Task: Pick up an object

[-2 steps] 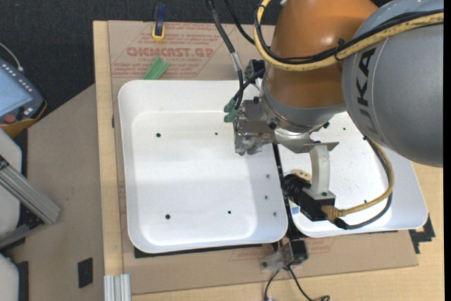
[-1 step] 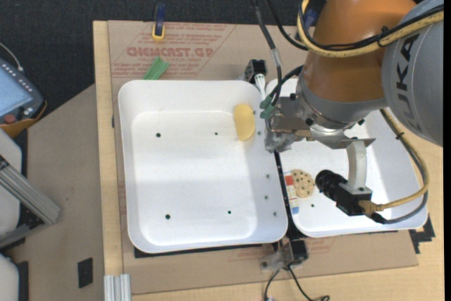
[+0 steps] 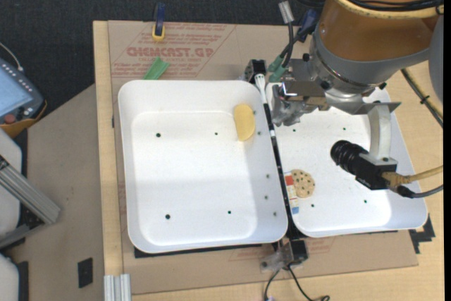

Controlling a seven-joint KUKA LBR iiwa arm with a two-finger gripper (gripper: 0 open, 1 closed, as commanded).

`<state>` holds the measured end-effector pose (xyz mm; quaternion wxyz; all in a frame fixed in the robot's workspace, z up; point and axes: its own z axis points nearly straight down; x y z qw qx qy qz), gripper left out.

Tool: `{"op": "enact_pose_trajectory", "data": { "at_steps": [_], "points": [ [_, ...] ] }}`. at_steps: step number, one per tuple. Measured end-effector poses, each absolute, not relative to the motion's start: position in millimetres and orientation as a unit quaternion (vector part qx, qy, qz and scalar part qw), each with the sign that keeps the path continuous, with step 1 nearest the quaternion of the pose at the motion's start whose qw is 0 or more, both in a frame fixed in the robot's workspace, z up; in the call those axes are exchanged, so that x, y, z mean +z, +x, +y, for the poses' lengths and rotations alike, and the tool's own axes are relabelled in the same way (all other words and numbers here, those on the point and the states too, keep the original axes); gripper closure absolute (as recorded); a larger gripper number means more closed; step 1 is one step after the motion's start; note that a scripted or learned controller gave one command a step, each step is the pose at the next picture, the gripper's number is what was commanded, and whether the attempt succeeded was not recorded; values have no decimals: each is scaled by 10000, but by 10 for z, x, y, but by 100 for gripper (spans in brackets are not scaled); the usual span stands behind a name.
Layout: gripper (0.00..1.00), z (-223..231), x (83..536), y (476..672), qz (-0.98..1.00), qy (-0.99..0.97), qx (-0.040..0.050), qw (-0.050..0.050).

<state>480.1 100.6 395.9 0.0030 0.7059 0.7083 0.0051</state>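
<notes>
A pale yellow oblong object [image 3: 244, 122] lies in the left bin [image 3: 148, 99], near its upper right corner. In the right bin [image 3: 394, 211], a round tan cookie with dark spots [image 3: 303, 183] sits by the left wall, next to a small red and white item [image 3: 290, 188]. My gripper [image 3: 285, 108] hangs over the upper left corner of the right bin, just right of the divide between the bins. It is to the right of the yellow object and above the cookie in the view. The arm's orange band and grey wrist hide the bin's upper part.
A black cylinder [image 3: 357, 160] on the arm reaches over the middle of the right bin, with a cable trailing right. A cardboard sheet [image 3: 176, 46] lies under the bins, with a green strip [image 3: 156, 69] and a blue and yellow clamp [image 3: 159, 23] at its far edge.
</notes>
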Motion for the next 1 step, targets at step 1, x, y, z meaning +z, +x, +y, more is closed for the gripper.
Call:
{"op": "enact_pose_trajectory", "data": {
  "at_steps": [1],
  "points": [
    [100, 1299, 3875, 5033, 7081, 7061, 13, 13]
  ]
}}
